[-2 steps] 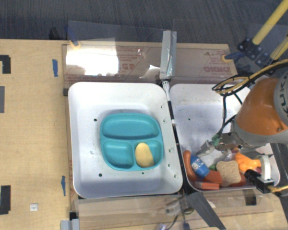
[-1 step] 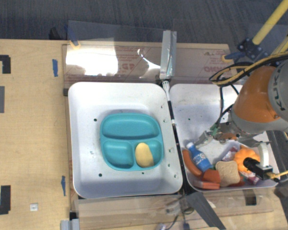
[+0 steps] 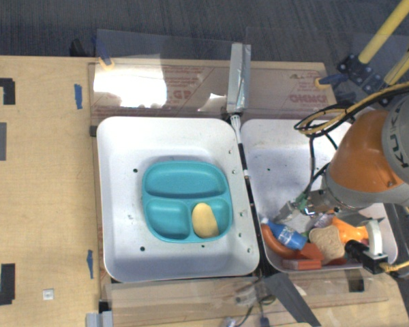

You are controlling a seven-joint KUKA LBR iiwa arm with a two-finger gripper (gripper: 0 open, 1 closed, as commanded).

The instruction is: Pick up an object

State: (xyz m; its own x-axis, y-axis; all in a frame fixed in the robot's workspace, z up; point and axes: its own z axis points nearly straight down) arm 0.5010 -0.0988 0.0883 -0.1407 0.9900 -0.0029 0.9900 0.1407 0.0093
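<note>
Blue bottle (image 3: 287, 236) lies just below the tool (image 3: 305, 208) w/ other toys in the right bin (image 3: 273, 148), prob. light, hard & slippery, so grab its middle; can't tell if tool is apart or together.

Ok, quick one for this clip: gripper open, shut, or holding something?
Gripper: cannot be told. It sits low in the right bin at the edge of the object pile, mostly hidden under the arm's wrist.
</note>
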